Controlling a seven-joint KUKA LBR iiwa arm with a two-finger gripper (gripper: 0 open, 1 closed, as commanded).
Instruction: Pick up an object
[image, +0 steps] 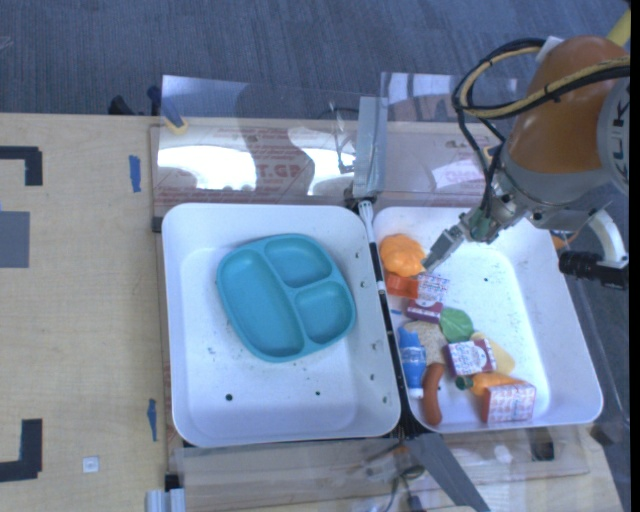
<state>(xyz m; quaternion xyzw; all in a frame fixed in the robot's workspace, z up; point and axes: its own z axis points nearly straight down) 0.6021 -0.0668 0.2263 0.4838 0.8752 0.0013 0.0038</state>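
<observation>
Basically the arm (560, 110) leans in from the right w/ its gripper (440, 250) tipped down toward the left side of the right bin (560, 330), tip just beside an orange ball-like thing (402, 254). Can't tell how far the gripper is open, and nothing visibly sits in it, so no hold yet as far as I can judge. Orange thing looks like the likely target, since it's closest and sits at the top of the pile, w/ room above it. Rest of the stuff is crowded along that bin's left wall: small red-white packet (430, 290), green piece (456, 324), blue tube (411, 356), sausage (432, 392), red carton (508, 402). Left bin (190, 300) holds a blue divided plate (287, 295), well apart from the action.
</observation>
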